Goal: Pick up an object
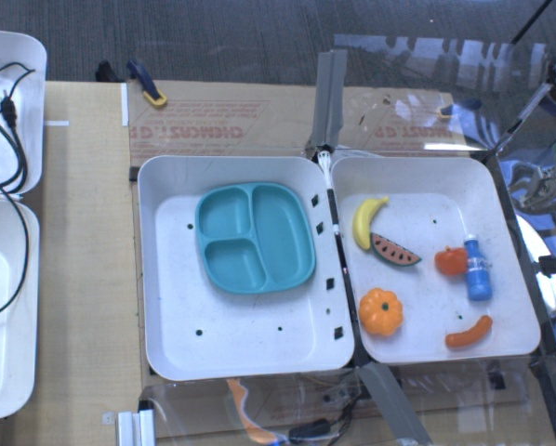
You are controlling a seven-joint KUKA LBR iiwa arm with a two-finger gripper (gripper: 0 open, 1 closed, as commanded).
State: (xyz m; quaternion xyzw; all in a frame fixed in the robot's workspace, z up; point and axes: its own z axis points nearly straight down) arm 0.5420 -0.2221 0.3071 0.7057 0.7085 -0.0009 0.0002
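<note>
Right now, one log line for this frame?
left bin: teal plate | right bin: banana, watermelon slice, pumpkin, blue bottle, sausage | nothing lifted

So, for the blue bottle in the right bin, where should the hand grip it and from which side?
Probably at mid-body, coming straight from above. The blue bottle lies flat, its white cap toward the bin's far side, so its long sides face left and right. The orange piece touches its upper left, so close the fingers lower down, where both sides of the bottle look free.

Teal plate in left bin; toy foods in right bin.
</note>
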